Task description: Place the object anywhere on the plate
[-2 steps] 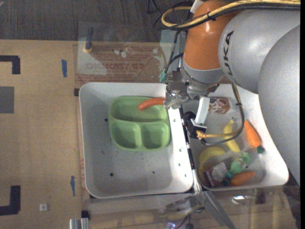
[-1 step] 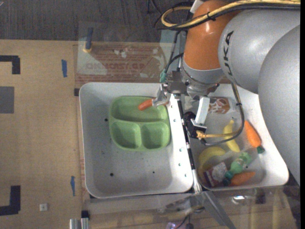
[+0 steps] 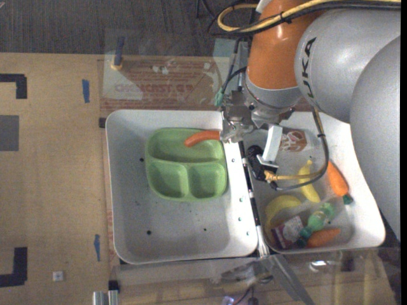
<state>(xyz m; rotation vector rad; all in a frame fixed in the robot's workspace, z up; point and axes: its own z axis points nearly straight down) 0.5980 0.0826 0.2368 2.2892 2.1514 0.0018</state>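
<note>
Claw (image 3: 230, 132) hangs over the bins' shared edge; grip state cannot tell. Small orange plastic carrot (image 3: 202, 138) lies just left of it, across green divided plastic plate (image 3: 186, 173) rim, likely delivered.

Tan wooden bench (image 3: 51, 189), blue tape marks (image 3: 85, 91), dark floor (image 3: 95, 11)

Evenly and fairly brightly lit from above, with no hard shadows. Soft, faint shade along the inner walls of the left bin (image 3: 127, 189) and under the arm (image 3: 343, 56). Mild sheen on the arm's grey shell and on the orange band (image 3: 273, 43). Slight glare on the clear sheet (image 3: 159, 81) at the far edge of the desk (image 3: 51, 170). Generally soft, low-resolution focus; small items in the right bin (image 3: 365, 221) smeared and hard to separate. Dark floor (image 3: 95, 11) along the top, underexposed and grainy.
</note>
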